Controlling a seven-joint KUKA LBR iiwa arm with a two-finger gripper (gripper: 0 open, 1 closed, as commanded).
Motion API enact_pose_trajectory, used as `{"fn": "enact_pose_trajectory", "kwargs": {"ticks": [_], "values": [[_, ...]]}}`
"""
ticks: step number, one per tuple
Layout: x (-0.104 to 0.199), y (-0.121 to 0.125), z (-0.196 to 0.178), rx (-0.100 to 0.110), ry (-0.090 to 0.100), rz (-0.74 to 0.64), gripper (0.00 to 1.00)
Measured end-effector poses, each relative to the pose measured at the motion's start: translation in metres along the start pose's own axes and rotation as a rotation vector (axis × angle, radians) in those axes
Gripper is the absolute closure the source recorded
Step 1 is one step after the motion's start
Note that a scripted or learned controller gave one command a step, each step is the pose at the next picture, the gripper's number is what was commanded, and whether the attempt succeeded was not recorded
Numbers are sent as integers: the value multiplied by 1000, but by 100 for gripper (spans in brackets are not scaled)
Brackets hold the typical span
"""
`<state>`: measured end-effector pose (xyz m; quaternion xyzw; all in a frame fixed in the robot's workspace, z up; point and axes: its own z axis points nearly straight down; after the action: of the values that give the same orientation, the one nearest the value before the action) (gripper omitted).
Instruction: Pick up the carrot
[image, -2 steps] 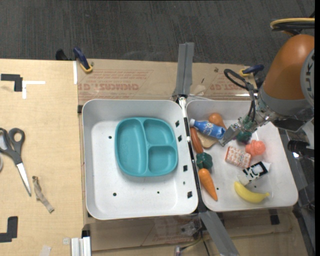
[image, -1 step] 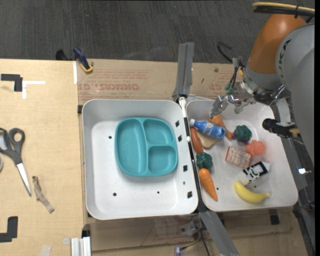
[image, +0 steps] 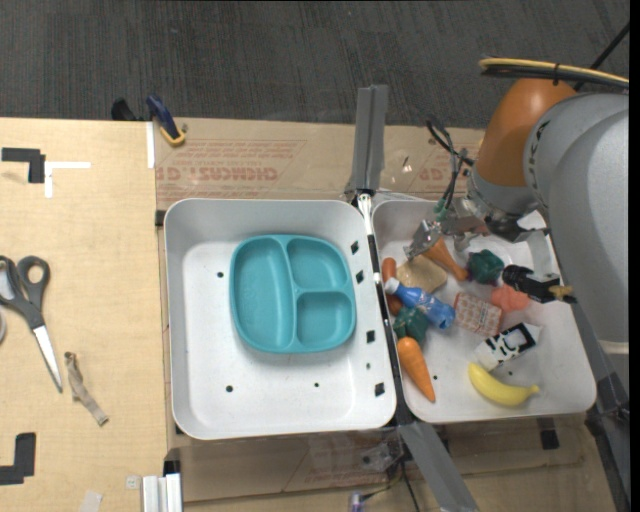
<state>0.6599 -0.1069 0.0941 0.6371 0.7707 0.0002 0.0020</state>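
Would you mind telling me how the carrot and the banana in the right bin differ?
The carrot is orange, straight and tapered; the banana is yellow and curved. The carrot lies against the right bin's left wall, pointing toward the front; the banana lies crosswise near the front right corner. Both rest untouched, away from the gripper.

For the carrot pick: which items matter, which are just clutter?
Job:
- carrot, near front-left of the right bin
- gripper, over that bin's back-left

Clutter:
- banana
- blue bottle
- teal divided plate in the left bin
- scissors on the bench
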Motion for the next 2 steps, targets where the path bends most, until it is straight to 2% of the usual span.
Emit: {"fn": "enact_pose_trajectory", "kwargs": {"ticks": [1,2], "values": [[1,1,-10,-1,-1,-6,100],[99,-39,-97,6,1,412,100]]}}
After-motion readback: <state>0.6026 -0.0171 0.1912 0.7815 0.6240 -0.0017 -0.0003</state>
